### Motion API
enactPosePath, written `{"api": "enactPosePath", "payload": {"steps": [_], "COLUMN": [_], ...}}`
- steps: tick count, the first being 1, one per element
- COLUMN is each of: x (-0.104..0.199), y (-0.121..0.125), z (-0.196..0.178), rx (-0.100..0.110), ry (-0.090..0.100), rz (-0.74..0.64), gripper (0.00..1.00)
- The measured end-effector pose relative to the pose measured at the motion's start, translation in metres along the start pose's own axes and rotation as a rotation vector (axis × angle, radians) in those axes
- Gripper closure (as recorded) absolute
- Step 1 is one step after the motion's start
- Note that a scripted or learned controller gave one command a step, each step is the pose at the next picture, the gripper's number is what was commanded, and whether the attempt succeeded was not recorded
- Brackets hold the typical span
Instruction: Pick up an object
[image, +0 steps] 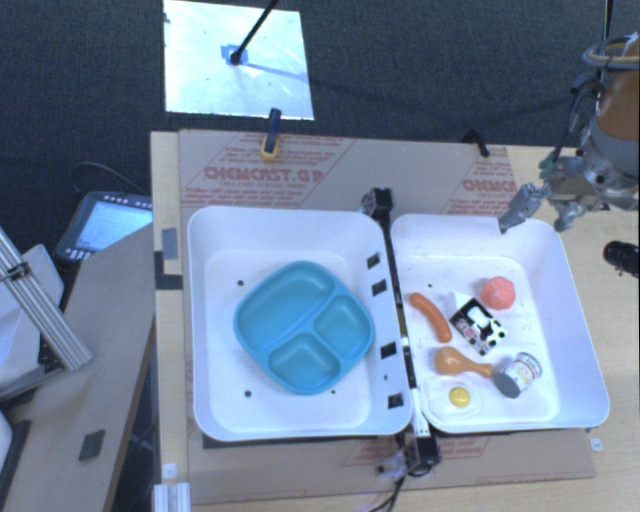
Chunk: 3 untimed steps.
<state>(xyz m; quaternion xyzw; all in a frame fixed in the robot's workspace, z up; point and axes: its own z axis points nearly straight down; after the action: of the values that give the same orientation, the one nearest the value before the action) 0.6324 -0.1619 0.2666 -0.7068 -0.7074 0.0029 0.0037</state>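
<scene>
While the left bin (290, 225) carries a blue divided plate (303, 327), the right bin (560, 300) holds a sausage (431, 314), pink ball (498, 292) and fried egg (459, 397). At two o'clock, the tool (545, 208) hovers spread over that bin's rim, pinching nothing.

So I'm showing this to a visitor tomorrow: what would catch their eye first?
Probably the light blue three-compartment plastic plate alone in the left white bin. Then the toy food cluster in the right white bin: pink ball, orange sausage, fried egg. The hand hovers above that bin's far edge.
</scene>
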Motion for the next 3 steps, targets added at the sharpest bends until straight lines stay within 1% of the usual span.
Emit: {"api": "enactPosePath", "payload": {"steps": [1,2,3], "x": [0.0,0.008,0.019], "y": [0.002,0.002,0.002], "z": [-0.007,0.038,0.092], "rx": [-0.011,-0.008,-0.007], "ry": [-0.002,-0.001,-0.001], "rz": [-0.002,-0.005,-0.006], "gripper": [0.0,0.0,0.0]}}
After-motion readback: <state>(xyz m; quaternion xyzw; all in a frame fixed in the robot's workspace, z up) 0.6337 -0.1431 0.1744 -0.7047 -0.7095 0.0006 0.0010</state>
